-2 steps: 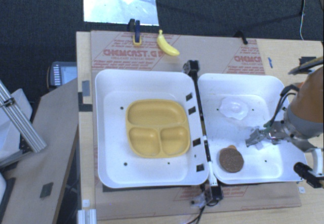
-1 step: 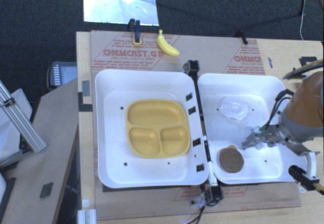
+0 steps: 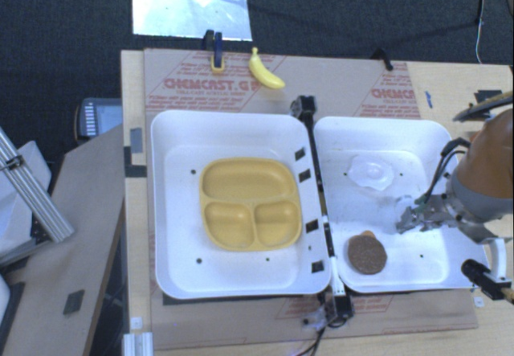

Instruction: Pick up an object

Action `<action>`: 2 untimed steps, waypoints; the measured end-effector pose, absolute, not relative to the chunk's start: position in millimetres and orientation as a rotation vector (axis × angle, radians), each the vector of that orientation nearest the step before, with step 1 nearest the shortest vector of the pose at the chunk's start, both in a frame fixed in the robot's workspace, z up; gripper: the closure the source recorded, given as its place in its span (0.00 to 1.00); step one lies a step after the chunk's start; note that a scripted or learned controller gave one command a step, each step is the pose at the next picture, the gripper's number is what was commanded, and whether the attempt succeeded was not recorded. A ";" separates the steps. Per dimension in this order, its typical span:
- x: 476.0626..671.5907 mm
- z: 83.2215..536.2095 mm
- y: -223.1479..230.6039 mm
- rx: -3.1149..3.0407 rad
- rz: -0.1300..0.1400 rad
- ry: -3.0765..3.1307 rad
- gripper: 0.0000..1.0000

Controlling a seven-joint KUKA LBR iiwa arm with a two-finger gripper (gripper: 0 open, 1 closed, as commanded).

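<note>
Landmark: I take the divider (image 3: 313,186), the black-clipped seam where the 2 white bins meet, as my reference for every entry.

Left bin (image 3: 173,210): just left of the divider; white, shallow.

Yellow tray (image 3: 249,203): in the left bin, left of the divider and near it; 3 compartments, 1 wide one on the far side and 2 smaller ones on the near side; lies flat.

Right bin (image 3: 418,266): just right of the divider; white, shallow.

Brown disc (image 3: 367,254): in the right bin, right of the divider, near the bin's front wall; round, flat, dark brown; I see nothing touching it.

Clear plastic piece (image 3: 372,172): in the right bin, right of the divider, farther back than the brown disc; pale and hard to make out.

Arm (image 3: 486,173): well right of the divider, grey with orange above the wrist, reaching in over the right bin's right side.

Jaws (image 3: 408,219): right of the divider, low over the bin floor, between the clear plastic piece and the brown disc and apart from both; I cannot tell their opening from here.

Banana (image 3: 265,73): on the worktop (image 3: 337,81) behind the left bin, left of the divider's far end; yellow.
</note>
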State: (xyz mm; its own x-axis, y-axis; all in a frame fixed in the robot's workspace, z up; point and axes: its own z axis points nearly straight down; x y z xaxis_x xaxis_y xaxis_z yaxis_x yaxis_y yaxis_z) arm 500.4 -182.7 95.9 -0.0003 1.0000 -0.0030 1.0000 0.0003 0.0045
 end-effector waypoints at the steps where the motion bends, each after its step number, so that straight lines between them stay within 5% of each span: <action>1: 504.4 159.9 -182.7 2.213 0.005 2.221 1.00; 2: 506.3 222.1 -189.6 2.212 0.005 2.221 1.00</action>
State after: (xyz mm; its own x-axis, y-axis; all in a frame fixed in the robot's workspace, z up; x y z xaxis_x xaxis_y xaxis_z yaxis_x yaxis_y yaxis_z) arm 506.3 -189.6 222.1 -0.0038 1.0000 -0.0029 1.0000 0.0039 0.0070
